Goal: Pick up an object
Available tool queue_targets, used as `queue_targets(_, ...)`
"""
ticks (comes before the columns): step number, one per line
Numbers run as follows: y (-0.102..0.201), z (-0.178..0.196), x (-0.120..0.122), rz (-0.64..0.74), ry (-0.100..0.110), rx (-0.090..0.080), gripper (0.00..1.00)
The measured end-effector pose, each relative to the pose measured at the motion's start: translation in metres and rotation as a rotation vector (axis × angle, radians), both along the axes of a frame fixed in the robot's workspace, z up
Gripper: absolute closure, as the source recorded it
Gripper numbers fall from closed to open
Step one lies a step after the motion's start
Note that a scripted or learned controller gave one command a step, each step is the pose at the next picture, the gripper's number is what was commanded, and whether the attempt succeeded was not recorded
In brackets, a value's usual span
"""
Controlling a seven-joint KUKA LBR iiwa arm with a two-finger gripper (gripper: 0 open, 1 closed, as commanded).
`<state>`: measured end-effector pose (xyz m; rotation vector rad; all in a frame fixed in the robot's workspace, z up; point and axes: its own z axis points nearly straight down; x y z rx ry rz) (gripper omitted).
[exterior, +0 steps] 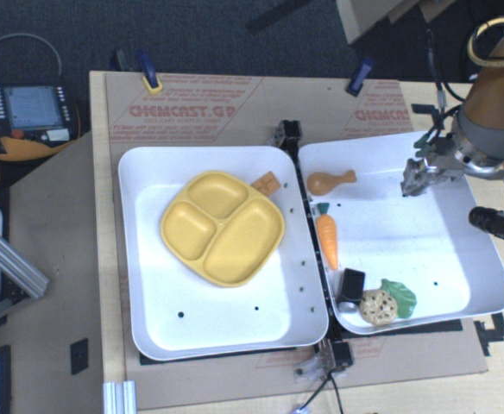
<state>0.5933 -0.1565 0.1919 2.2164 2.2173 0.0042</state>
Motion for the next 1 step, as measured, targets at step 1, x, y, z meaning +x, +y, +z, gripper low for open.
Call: queue_targets(1,-0.0006,0.0629,0.0079,0.001,-0.003,-0.001,1.0)
